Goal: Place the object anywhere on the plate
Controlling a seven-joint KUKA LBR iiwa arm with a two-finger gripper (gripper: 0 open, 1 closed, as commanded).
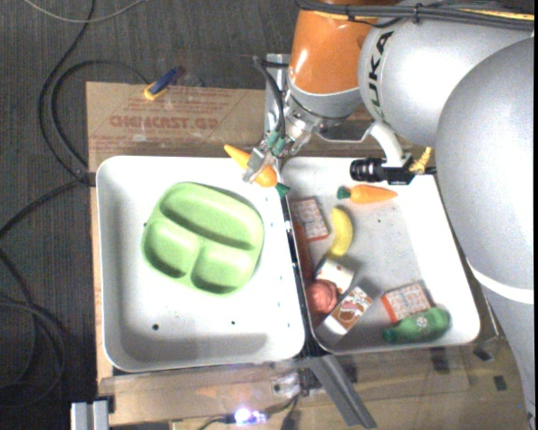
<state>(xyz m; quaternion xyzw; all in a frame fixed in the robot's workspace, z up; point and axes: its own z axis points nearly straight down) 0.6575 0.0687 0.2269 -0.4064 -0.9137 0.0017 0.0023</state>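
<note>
A green plate (203, 236) with three compartments lies in the left bin (134, 325). My gripper (262, 162) hangs over the far right corner of that bin, beyond the plate's far right edge. Its fingers are shut on a small orange and yellow object (255, 166), which sticks out to the left and below the fingertips. The object is above the bin's rim, not over the plate.
The right bin (448, 240) holds a carrot (369, 193), a banana (341, 229), two small printed cards (308, 218), a red ball (320, 296), a small carton (348, 309) and a green bottle (419, 324). A cardboard sheet (161, 124) lies behind the left bin.
</note>
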